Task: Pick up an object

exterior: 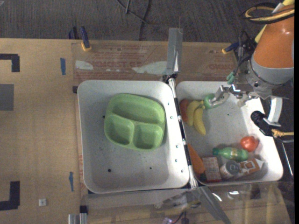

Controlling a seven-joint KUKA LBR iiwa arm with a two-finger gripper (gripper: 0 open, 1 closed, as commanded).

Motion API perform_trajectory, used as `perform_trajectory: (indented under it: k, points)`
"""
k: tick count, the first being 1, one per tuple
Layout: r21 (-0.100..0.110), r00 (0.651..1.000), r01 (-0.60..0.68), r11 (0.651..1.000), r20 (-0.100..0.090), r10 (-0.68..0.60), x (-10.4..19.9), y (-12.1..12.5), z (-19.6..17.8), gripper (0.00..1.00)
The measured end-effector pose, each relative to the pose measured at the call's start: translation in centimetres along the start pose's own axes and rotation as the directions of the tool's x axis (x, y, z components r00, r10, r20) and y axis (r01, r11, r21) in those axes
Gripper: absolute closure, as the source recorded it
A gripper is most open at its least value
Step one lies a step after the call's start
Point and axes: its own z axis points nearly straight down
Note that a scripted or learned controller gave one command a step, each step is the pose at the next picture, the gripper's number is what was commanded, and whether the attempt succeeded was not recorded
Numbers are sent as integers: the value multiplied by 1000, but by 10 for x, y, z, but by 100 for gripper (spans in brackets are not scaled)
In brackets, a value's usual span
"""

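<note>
two bins: gripper over right bin, by bananas at its upper-left; open/shut state can't tell. bananas look light, smooth plastic, curved, apt to slip; grip across mid-section.

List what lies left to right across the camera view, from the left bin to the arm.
Left bin → green divided plate → divider between the bins → bananas → green bottle → red tomato-like item → arm's orange band.

Green tray, yellow bananas, white bins.
</note>
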Motion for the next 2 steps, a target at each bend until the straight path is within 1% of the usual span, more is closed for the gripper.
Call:
perform_trajectory:
  k: [1, 2]
  points:
    - [-3, 1000, -27, 1000, 2, 27, -65, -32, -55, 0]
    - [-2, 968, 251, 968, 0, -251, -85, -86, 57, 0]
